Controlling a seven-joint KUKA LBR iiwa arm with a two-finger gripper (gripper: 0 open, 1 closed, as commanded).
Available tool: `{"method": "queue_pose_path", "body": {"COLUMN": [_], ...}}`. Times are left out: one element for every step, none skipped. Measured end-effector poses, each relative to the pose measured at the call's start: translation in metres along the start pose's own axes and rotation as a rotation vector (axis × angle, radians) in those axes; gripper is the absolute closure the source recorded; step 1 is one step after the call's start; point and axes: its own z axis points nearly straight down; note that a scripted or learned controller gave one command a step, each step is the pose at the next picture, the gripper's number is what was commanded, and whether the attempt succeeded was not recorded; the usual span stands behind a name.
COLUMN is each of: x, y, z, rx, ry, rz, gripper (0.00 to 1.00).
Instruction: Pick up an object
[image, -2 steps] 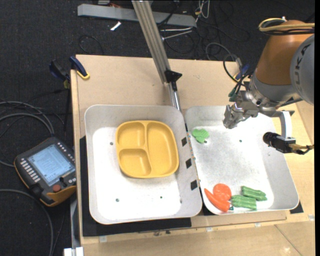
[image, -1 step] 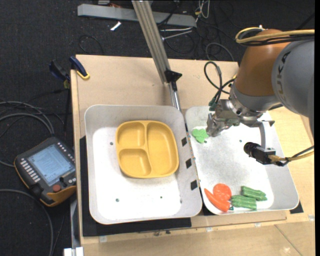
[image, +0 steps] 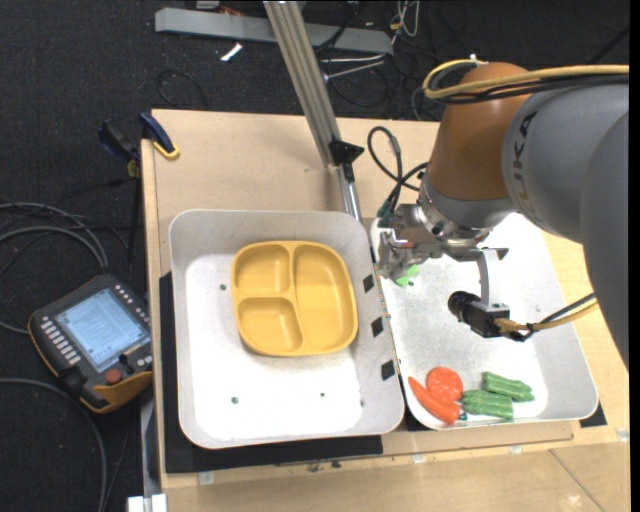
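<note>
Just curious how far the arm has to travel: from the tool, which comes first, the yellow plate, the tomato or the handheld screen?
1. Yellow plate, left bin, beside the tool.
2. Tomato, right bin's near edge.
3. Handheld screen, on the floor, far left.

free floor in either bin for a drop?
Left bin: bare strip along the near edge, below the yellow plate, and a narrower strip on its left. Right bin: bare middle, between the gripper and the toy vegetables. Crowded: the right bin's near corner and the far end under the arm.
</note>
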Motion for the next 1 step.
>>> {"method": "queue_pose_path", "body": {"x": [0.049], "y": [-0.0122], "z": [0.004], "rx": [0.001], "ry": [0.0], "rz": [0.0], "gripper": [1.0]}}
